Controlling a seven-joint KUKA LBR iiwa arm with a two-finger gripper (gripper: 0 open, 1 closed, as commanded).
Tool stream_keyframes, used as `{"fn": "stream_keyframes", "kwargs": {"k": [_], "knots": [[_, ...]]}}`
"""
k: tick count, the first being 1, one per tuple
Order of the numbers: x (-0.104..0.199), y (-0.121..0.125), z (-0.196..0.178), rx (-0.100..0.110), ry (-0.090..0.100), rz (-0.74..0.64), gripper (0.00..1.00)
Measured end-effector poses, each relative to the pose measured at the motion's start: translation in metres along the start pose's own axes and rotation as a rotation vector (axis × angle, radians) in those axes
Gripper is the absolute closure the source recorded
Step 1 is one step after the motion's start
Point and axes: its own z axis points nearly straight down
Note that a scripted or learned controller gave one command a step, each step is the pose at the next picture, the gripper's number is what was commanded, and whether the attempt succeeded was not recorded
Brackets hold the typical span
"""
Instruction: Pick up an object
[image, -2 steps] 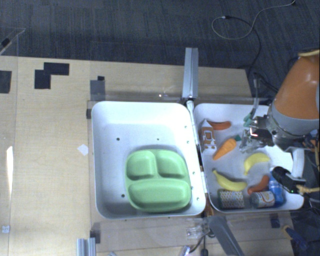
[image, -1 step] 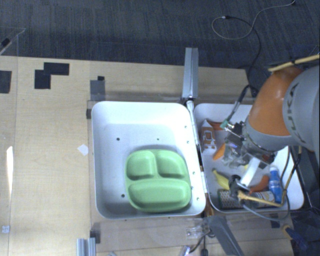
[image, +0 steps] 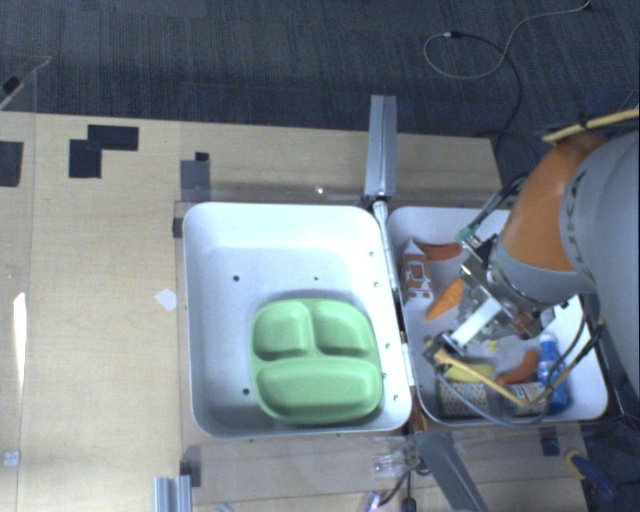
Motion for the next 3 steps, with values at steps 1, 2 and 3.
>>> {"fn": "stream_keyframes", "kwargs": {"k": [1, 2, 3], "knots": [[0.053, -0.02, 0.011, 0.0, 0.0, 0.339, 1.0], [0.053, -0.068, 0.0, 0.001, 0.001, 0.42, 1.0], [0.059, -0.076, -0.01, 0.0, 0.001, 0.459, 1.0]]}}
